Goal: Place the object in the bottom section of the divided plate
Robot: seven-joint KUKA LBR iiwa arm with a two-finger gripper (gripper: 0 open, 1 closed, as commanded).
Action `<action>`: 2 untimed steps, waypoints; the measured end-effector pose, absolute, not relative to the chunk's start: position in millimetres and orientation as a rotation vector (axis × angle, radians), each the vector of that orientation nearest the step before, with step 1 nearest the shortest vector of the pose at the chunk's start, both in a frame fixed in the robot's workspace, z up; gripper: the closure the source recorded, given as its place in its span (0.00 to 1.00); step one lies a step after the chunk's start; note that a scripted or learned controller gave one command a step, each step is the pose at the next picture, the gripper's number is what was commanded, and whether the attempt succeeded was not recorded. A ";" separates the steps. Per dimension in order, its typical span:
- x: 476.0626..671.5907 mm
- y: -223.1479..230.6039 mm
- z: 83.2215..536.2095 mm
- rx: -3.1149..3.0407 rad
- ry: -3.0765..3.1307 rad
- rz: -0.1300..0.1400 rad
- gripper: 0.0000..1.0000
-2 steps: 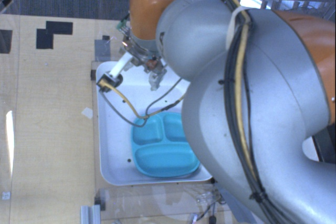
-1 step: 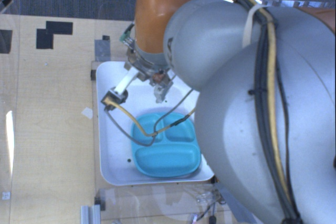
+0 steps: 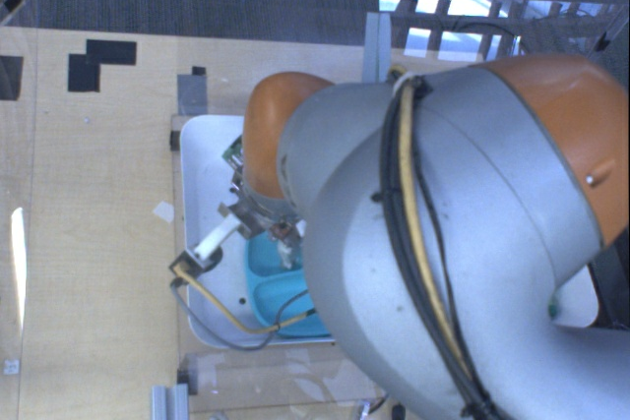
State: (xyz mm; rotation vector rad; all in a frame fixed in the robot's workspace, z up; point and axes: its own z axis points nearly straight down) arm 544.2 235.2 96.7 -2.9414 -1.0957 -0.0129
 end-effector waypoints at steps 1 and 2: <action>603.2 197.7 183.6 -2.931 -1.128 -0.008 0.00; 584.5 237.6 91.9 -2.871 -1.268 -0.015 0.00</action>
